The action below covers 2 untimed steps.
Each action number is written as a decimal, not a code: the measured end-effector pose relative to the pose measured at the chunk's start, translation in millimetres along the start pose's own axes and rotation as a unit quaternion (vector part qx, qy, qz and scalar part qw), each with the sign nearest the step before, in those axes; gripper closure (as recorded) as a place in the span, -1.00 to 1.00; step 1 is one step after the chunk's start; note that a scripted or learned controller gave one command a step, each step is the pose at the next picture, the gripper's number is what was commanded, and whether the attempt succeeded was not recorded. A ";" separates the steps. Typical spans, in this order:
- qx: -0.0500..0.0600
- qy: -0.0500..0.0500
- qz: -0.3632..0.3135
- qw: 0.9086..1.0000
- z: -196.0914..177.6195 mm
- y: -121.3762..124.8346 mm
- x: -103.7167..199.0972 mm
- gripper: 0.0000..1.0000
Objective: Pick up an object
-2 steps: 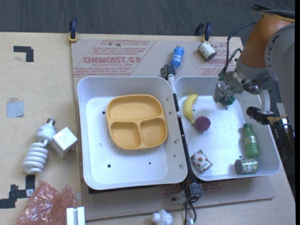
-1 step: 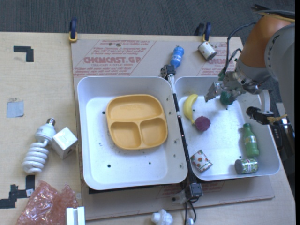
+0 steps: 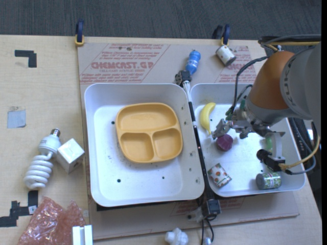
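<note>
Beyond my pincer (image 3: 225, 128), toward the far edge, dark grey carpeted floor (image 3: 153, 6) runs along the bench. Under me lies a brown cardboard sheet printed with red lettering (image 3: 122, 60), held by two blue clamps (image 3: 79, 32). Well off to the side stretches the pale tan benchtop (image 3: 36, 106), evenly lit.

Lying on the bench left of the bins: 1 spiral light bulb (image 3: 42, 162) touching a white cube (image 3: 71, 153); crumpled pink wrap (image 3: 51, 221) below them.
</note>
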<state>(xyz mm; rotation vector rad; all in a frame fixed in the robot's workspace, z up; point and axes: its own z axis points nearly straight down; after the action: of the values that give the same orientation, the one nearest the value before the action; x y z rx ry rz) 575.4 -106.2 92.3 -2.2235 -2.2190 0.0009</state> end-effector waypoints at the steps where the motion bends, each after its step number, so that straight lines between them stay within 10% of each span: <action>1: -0.001 0.000 0.001 1.000 -10.1 0.9 -0.6 1.00; 2: -0.001 0.000 0.001 1.000 -10.1 0.9 -0.7 -1.00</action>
<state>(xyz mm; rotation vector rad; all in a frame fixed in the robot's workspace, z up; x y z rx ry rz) 576.3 -106.9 102.5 -2.2270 -2.2183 -0.0008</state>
